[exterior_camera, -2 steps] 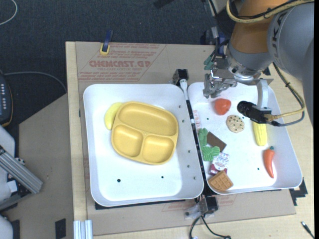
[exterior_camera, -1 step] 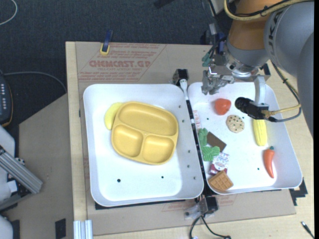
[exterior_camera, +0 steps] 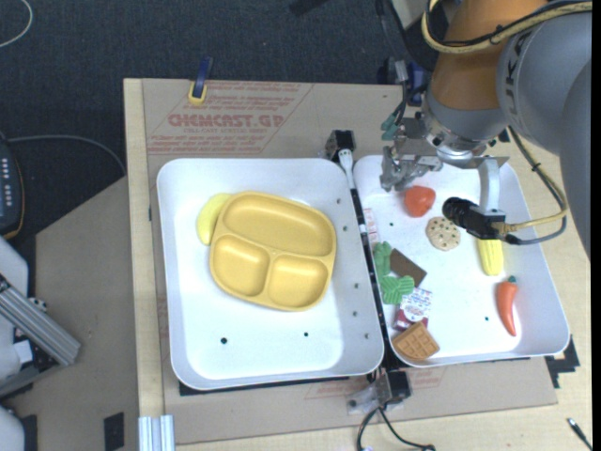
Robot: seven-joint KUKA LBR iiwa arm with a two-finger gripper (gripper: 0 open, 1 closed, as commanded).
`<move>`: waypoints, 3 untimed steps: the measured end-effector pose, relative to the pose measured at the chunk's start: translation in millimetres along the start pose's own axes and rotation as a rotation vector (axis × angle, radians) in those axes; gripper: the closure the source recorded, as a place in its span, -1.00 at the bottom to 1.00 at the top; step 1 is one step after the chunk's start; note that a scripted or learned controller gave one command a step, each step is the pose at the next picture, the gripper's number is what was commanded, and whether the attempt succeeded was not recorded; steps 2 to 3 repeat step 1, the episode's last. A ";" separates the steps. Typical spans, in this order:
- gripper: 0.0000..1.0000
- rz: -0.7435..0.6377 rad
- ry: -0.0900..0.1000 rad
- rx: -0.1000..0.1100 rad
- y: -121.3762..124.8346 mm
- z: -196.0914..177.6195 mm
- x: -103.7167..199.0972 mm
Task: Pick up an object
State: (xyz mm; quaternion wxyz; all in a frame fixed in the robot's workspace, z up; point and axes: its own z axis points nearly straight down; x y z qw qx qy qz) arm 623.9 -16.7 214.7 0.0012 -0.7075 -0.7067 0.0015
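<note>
**Hovering gripper at the far left corner of the right bin, red toy just beside it**

Hanging over the far left corner of the right bin (exterior_camera: 554, 322), the gripper (exterior_camera: 402, 172) points down at the white floor. From this slant I cannot tell whether it is spread or closed, and nothing shows clamped in it.

Nearest to it is the red toy (exterior_camera: 419, 198), just beside it on the near right and lying free on the bin floor. It is a rounded lump, a little wider than tall, so its long axis runs roughly across the view.

Beyond it sits a round speckled cookie (exterior_camera: 442, 234). Past that is a yellow corn cob (exterior_camera: 490, 254), its length running from the far edge toward the near edge. An orange carrot (exterior_camera: 508, 308) lies near the right wall, green top toward the far side and tip toward the near side.

Along the bin's left wall a cluster crowds together: green pieces (exterior_camera: 388, 275), a brown square (exterior_camera: 407, 268) overlapping them, a small red and white packet (exterior_camera: 414, 307) whose print is too small to read, and a waffle (exterior_camera: 417, 343) at the near corner.

In the left bin (exterior_camera: 178, 252) lies a yellow divided plate (exterior_camera: 272, 250), partly covering a smaller yellow piece (exterior_camera: 208, 218).

On the cardboard (exterior_camera: 150, 120) under both bins, faded red print reads roughly "CHEMCAST GP". A blue and yellow clamp (exterior_camera: 199, 84) grips its far edge.
</note>
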 end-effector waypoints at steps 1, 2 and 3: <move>1.00 -0.001 0.000 -0.008 -1.8 -16.1 -3.4; 1.00 -0.001 0.000 -0.008 -1.8 -16.1 -3.4; 1.00 -0.001 0.000 -0.008 -1.8 -16.1 -3.4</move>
